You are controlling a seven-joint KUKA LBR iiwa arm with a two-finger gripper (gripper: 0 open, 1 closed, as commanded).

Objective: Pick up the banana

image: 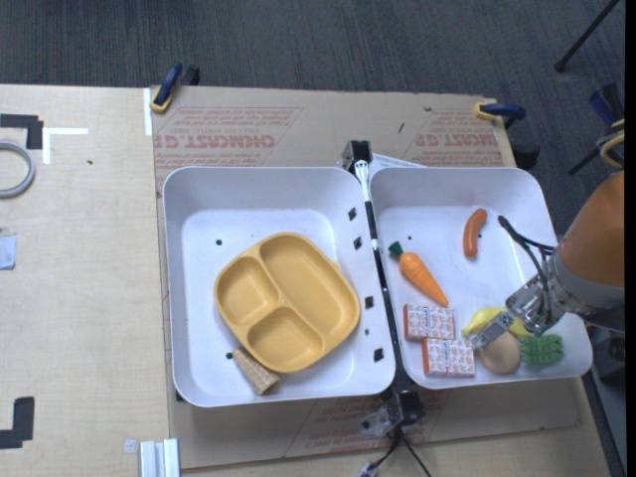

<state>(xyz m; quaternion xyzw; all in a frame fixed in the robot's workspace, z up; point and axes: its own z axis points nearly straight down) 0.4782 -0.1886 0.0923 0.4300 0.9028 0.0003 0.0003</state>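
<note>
Banana (484, 320): yellow, in right bin (452, 199), under end effector (500, 328)
End effector: grip state, cannot tell
Table (79, 296): pale wood, cardboard under bins
Floor (328, 28): dark carpet

A single fixed camera sits high above the bench (79, 296) and looks down at a slant, far enough off to take in both white bins (179, 266) whole. The floor lies along the far edge of the view. The arm (596, 256) enters from the right.
</note>
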